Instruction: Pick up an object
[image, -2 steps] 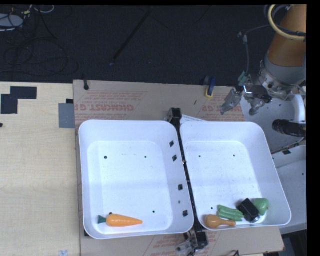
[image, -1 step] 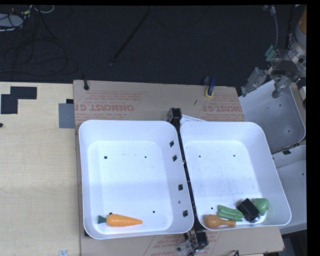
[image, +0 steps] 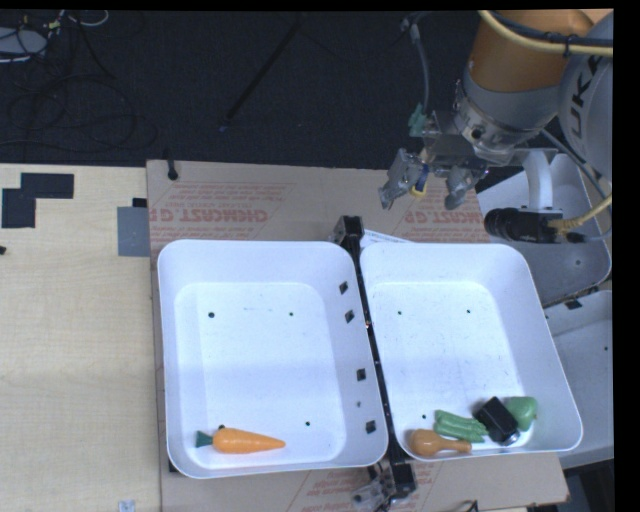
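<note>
My gripper (image: 425, 190) hangs high above the far edge of the right bin (image: 545, 300), with its two fingers spread apart and nothing between them. An orange toy carrot (image: 246, 440) lies at the near edge of the left bin (image: 165, 300). In the near right corner of the right bin lie a tan pear-shaped toy (image: 436, 443), a green bean pod (image: 460, 426), a small black block (image: 496, 418) and a green rounded piece (image: 522, 408), all close together.
A black divider (image: 361, 330) with clips runs between the two bins. The bins rest on a brown cardboard sheet (image: 260, 205). Dark squares (image: 130, 228) mark the pale bench to the left.
</note>
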